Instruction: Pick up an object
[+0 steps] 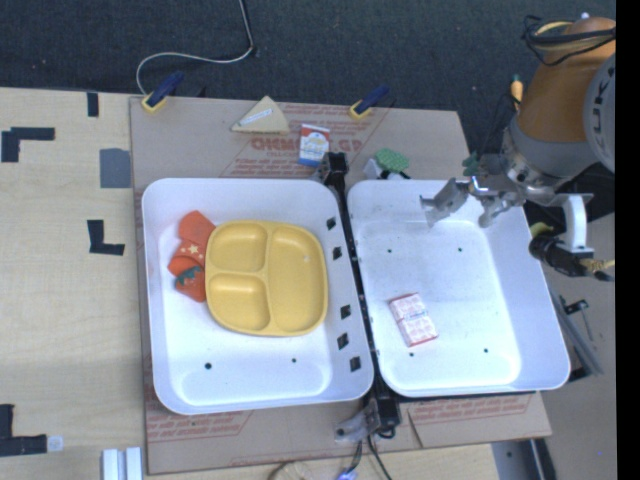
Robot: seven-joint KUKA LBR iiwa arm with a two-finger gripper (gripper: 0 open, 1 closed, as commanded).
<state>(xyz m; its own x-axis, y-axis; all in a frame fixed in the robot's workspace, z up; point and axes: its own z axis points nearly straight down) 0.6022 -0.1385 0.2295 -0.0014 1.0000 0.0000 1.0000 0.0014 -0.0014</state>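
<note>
The small pink-and-white packet (412,319) lies flat on the floor of the right bin (500,368), toward its near side, well apart from the gripper (466,201), which hangs over the bin's far edge with fingers spread open, gripping nothing. In the left bin (250,388) sits a glossy yellow compartment plate (268,276), orange toys (190,253) beside it.

Red printed lettering runs across the brown cardboard sheet (275,148) just behind the left white bin (160,268), too blurred to read.
</note>
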